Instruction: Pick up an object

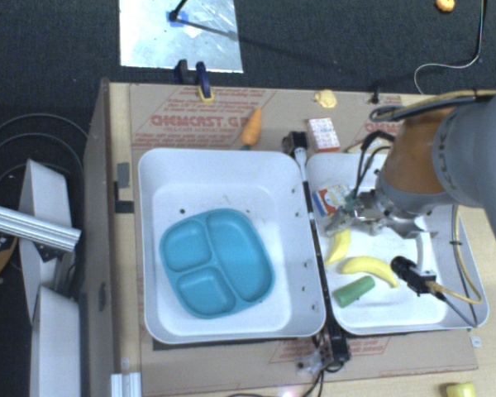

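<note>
The tool [357, 215] sits low in the right white plastic bin [459, 317]; its opening cannot be judged. Two yellow bananas [369, 268] lie just below it, a green cylindrical block [353, 290] beyond them.

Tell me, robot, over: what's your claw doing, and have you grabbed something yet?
Gripper low in right white bin, fingers unreadable. Nothing seen held. Two yellow bananas and green cylinder block lie just beside it. Blue divided plastic plate in left bin.

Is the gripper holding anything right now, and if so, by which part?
Cannot be told. The gripper sits low in the right white bin, just above the upper yellow banana, but the wrist hides any hold.
</note>
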You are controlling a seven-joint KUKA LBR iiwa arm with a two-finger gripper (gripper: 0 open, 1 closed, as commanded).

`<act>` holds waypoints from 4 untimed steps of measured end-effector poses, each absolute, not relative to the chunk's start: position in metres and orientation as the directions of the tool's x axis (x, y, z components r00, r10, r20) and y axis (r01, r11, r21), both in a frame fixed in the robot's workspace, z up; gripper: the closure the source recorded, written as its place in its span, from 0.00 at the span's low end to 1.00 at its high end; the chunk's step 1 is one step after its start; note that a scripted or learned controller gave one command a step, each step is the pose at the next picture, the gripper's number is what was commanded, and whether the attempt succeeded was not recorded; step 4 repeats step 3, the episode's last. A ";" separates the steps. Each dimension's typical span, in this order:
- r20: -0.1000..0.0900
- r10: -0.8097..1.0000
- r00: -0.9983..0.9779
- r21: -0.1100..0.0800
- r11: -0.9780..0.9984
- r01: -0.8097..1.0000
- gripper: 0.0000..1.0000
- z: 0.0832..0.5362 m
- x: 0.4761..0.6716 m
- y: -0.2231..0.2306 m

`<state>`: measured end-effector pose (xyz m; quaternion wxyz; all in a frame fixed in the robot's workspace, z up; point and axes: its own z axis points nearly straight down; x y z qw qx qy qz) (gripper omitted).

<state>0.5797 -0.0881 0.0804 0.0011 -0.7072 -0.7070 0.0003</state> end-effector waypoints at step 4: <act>0.000 1.000 -0.002 0.004 0.002 1.000 1.00 0.096 0.645 -0.091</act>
